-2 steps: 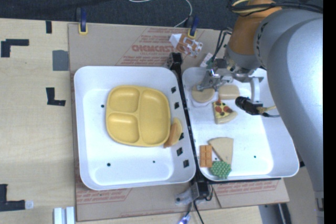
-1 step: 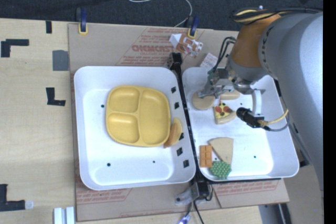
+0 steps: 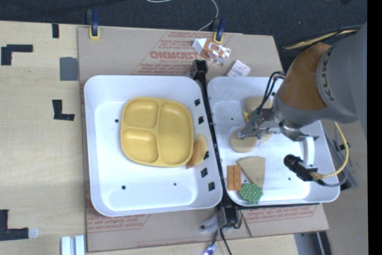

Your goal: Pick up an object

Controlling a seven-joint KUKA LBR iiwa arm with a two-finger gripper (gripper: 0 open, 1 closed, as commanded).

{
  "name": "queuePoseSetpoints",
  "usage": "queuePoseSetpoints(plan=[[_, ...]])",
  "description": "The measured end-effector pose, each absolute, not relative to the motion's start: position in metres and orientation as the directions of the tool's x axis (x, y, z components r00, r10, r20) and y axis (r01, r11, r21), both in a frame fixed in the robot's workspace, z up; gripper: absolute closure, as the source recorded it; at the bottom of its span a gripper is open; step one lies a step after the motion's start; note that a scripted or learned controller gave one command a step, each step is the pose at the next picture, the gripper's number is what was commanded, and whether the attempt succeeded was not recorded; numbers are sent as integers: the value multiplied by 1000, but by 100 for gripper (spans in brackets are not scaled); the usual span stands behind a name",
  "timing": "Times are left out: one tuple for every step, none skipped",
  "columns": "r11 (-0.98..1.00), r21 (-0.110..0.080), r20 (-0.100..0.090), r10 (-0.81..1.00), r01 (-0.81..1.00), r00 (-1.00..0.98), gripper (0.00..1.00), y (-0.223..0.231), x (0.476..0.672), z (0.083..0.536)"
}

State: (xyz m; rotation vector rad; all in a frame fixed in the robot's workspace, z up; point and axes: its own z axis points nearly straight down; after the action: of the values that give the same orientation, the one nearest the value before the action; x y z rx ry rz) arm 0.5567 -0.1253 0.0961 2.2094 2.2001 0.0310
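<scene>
In the right bin (image 3: 222, 106) my gripper (image 3: 253, 128) reaches down from the right, its tips low over a tan round piece (image 3: 241, 142) lying on the bin floor. A pale yellowish piece (image 3: 252, 106) lies just behind the gripper. Toward the front lie a tan wedge (image 3: 252, 168), an orange waffle-like block (image 3: 233, 177) and a green knobbly ball (image 3: 250, 192). The arm's orange band (image 3: 304, 77) and grey body cover the bin's right part.
The left bin (image 3: 101, 188) holds a yellow divided plate (image 3: 157, 131) with a small tan food piece (image 3: 197, 151) leaning at its right edge. A black divider (image 3: 205, 128) separates the bins. Paper tags (image 3: 212, 52) lie on the cardboard behind.
</scene>
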Motion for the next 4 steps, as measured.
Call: queuePoseSetpoints(plan=[[5,19,2,1000,1000,-5,0,-143,635,92],[6,2,1,1000,1000,-6,0,-91,670,85],[0,-3,-1,1000,1000,0,0,-94,643,84],[3,0,0,1000,1000,-3,0,-94,666,84]])
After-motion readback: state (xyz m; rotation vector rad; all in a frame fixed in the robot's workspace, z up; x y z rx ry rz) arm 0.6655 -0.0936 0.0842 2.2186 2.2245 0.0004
